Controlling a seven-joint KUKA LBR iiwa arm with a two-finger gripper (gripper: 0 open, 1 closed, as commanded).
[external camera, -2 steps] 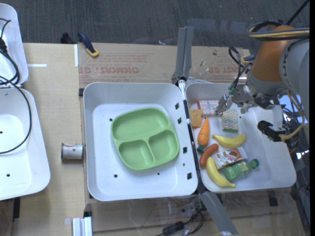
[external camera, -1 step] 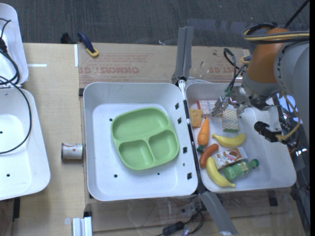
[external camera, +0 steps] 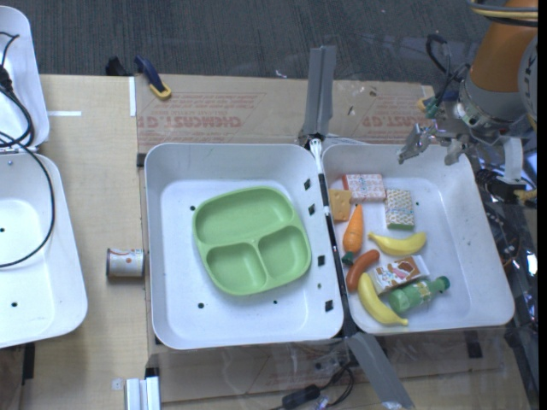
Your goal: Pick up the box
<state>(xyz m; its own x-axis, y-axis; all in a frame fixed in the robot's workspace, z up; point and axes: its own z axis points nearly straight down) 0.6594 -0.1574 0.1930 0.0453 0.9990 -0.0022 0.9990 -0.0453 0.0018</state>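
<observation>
Over the far right corner of the right bin (external camera: 479, 229), the gripper (external camera: 434, 143) hangs above the rim with nothing between its fingers; whether it is released or clenched cannot be told from this angle. The box (external camera: 398, 273), white with red print, lies near the front of that bin, tilted, touching a green bottle (external camera: 419, 294) on its right and a banana (external camera: 377, 301) in front of it. Another banana (external camera: 398, 243) lies just behind the box, with a carrot (external camera: 353, 228) and a red sausage (external camera: 361, 266) to its left. In the left bin (external camera: 171, 254), a green divided plate (external camera: 250, 239) sits in the middle.
</observation>
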